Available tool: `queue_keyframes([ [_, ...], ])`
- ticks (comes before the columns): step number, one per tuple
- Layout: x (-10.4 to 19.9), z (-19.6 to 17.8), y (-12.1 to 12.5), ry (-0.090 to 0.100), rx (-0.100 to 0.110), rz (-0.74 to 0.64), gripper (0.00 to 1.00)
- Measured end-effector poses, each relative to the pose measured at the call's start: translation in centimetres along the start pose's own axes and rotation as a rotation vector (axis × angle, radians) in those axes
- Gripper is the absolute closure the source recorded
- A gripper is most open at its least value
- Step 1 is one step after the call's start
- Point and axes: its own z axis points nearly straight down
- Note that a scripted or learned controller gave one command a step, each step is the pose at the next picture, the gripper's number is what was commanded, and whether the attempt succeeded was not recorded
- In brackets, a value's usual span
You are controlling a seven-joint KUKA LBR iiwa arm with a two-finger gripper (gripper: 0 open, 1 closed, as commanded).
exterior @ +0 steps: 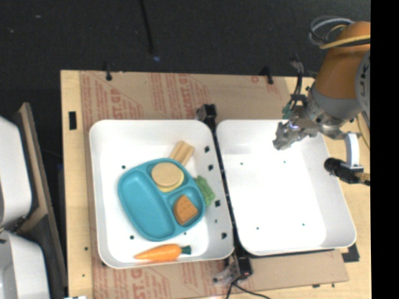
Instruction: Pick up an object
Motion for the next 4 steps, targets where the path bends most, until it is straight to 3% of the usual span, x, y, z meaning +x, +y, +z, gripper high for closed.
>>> queue_keyframes([
  [3, 14.5, 1.0, 0.2, 0.001, 0.002, -0.004, 1.00],
  [4, 19.6, -0.8, -0.1, 0.002, 0.000, -0.004, 1.00],
])
